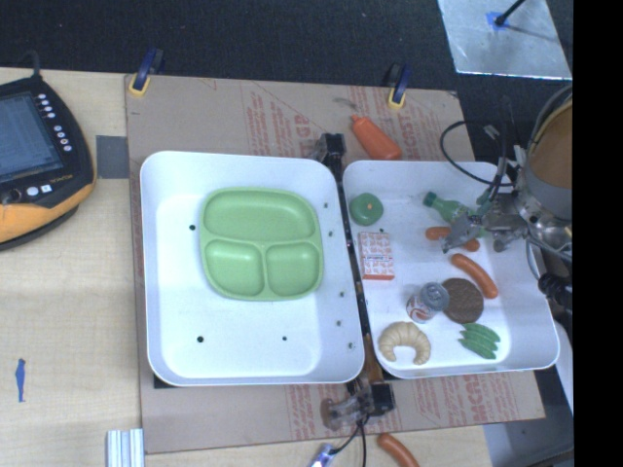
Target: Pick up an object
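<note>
My gripper hangs low over the upper right part of the right bin, reaching in from the right edge. Just under and beside it lie a small orange piece and a green bottle. An orange sausage lies just below it. Further down in this bin are a brown round cookie, a small can, a croissant and a green pea pod. A green round lid and a red-and-white packet lie at the bin's left side. I see nothing clearly held.
The left bin holds a green divided plate. An orange carrot lies on the cardboard behind the right bin, and another orange piece lies in front. A teach pendant rests at far left.
</note>
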Motion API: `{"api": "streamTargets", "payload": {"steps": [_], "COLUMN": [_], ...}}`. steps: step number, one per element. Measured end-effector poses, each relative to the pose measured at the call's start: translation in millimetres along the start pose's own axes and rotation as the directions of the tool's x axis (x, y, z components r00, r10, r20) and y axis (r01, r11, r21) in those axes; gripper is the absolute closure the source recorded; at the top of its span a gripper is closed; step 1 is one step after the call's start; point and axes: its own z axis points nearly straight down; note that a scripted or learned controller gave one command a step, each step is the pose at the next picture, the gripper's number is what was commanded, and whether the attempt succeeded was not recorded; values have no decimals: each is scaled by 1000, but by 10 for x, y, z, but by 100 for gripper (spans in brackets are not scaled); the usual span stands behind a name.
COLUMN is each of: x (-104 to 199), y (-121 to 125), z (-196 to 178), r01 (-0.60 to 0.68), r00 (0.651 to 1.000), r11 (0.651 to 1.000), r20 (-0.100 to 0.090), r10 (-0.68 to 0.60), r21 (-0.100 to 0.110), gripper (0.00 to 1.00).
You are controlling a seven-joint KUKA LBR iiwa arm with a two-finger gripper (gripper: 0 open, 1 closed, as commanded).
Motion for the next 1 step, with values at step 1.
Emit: {"api": "streamTargets", "payload": {"steps": [1], "x": [78], "y": [237], "z": [715], "r01": [0], "r00": [1000], "r11": [1000], "r20": [-1], "r10": [0], "r21": [2], "gripper": [0]}}
